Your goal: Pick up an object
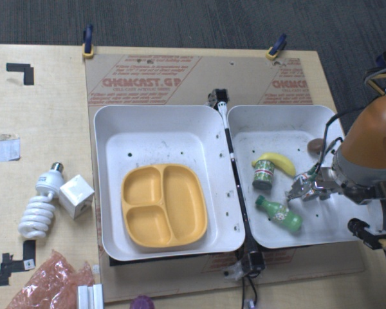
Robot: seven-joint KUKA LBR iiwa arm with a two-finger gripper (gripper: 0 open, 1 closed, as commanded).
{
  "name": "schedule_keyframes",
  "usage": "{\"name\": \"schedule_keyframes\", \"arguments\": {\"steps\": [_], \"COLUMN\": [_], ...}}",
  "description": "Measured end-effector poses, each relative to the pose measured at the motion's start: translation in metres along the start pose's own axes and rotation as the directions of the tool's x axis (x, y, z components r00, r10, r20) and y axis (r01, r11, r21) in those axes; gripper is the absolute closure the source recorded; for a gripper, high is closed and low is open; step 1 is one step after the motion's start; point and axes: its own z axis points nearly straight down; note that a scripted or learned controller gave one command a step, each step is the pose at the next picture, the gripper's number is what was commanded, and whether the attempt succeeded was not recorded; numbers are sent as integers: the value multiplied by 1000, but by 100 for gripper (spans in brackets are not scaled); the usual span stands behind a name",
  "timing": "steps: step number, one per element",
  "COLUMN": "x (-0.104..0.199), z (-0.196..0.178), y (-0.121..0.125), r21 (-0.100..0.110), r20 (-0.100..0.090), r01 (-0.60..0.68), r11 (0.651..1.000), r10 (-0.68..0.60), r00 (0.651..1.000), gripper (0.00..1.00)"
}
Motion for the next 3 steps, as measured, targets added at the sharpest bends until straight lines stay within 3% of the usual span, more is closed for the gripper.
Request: {"name": "schedule_keyframes", "arguments": {"steps": [1,2,3], "x": [-1,53,113], "z": [-10,-73,-100], "y": [1,32,-30], "r21": [-3,-2,1], "r20": [1,1,0], "r01": [-1,3,1], "r11": [1000,1000,1000], "r10": [1,-3,-1], "r00": [1000,1000,1000], "gripper": [100,100,100]}}
